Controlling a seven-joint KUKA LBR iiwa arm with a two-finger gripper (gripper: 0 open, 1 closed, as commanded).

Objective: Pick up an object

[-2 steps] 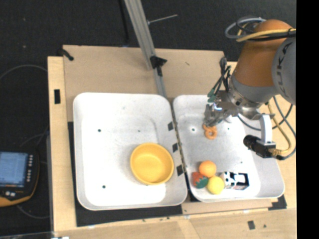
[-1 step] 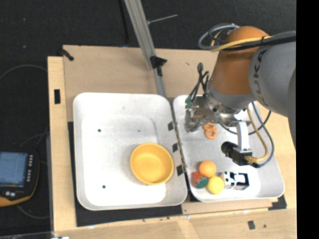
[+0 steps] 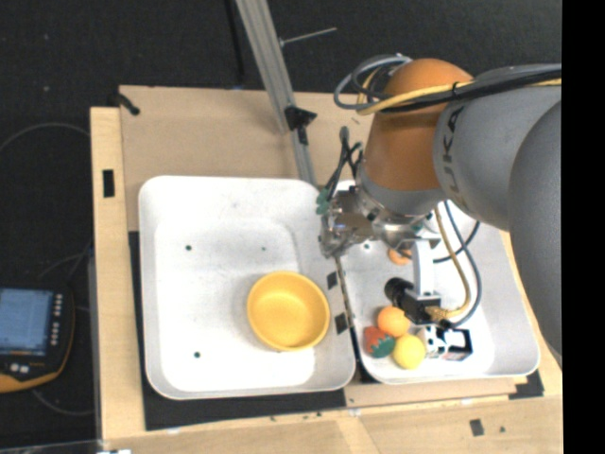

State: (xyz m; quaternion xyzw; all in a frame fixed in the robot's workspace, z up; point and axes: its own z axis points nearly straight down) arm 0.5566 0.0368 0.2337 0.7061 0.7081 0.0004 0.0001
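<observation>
The arm [image 3: 473, 140] looms over the right bin [image 3: 506, 348], its gripper [image 3: 342, 227] near the bins' shared edge; I cannot tell its state. A yellow bowl [image 3: 287, 310] sits in the left bin [image 3: 189, 225]; small fruits [image 3: 395, 337] cluster in the right.

The arm [image 3: 501, 149] is a thick rounded body in smooth grey, and it carries a wide orange band [image 3: 416, 130] above the wrist. On the grey shell just beside the orange band there are dark letters, but they are seen at an angle and I cannot read them fully. A loop of grey cable [image 3: 364, 74] rises at the top edge of the orange band. Below the band sits a metal wrist part [image 3: 354, 220] in silver and dark tones, with small green spots. Beside this wrist part hang thin cables [image 3: 463, 263], white, black and yellowish.
</observation>
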